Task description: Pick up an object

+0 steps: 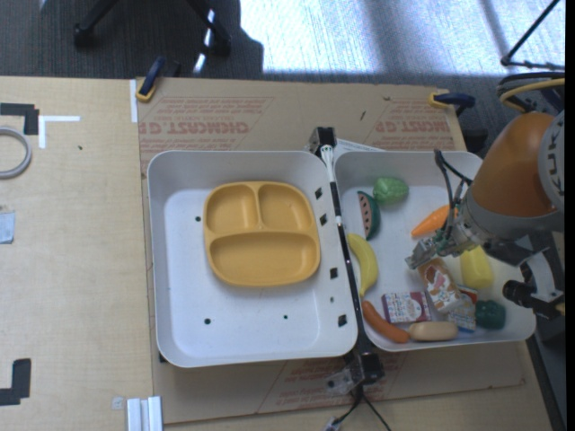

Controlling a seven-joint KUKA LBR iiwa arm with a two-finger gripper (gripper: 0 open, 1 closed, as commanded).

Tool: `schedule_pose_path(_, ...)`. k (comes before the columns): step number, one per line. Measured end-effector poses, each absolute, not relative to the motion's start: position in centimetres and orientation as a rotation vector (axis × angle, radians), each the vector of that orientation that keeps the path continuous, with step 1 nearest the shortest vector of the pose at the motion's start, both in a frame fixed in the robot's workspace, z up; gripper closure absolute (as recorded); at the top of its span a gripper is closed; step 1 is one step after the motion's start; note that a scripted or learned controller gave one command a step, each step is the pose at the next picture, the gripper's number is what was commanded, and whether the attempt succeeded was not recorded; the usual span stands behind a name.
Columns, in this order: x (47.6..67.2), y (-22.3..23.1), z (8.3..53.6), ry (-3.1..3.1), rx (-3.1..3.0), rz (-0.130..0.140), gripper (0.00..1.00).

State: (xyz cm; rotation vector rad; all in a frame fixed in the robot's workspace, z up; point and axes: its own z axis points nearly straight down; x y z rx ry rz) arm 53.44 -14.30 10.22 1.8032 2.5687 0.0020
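Arm: grey KUKA with a glossy orange band (517, 164), reaching in from the right over the right bin.
Gripper (429, 254): metallic, low inside the right bin (404, 164), just above a flat printed packet (438, 287); whether its fingers are wide, narrow or holding anything cannot be told from this angle.
Right bin contents: smooth plastic toy food, clustered. A curved yellow banana (363, 260) lies along the left wall; a watermelon slice (367, 214) and a knobbly green vegetable (390, 189) sit toward the back; an orange carrot (429, 221) is beside the gripper; a yellow block (476, 268) and a dark green piece (490, 313) are at the right; a small pink carton (403, 307), an orange sausage (384, 324) and a tan bread roll (432, 331) line the front.
Left bin (171, 268): shallow white plastic with rounded corners, holding a matte yellow three-compartment plate (262, 233).
Bench (72, 268): pale wood, with printed brown cardboard (260, 119) under the bins.
Room: dark carpet behind, with black chair legs (135, 12).
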Motion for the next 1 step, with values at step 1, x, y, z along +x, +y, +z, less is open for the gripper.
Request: schedule_pose_path(1, 53.91, -7.16, 21.02, 2.555, 1.824, 0.001, 1.0)
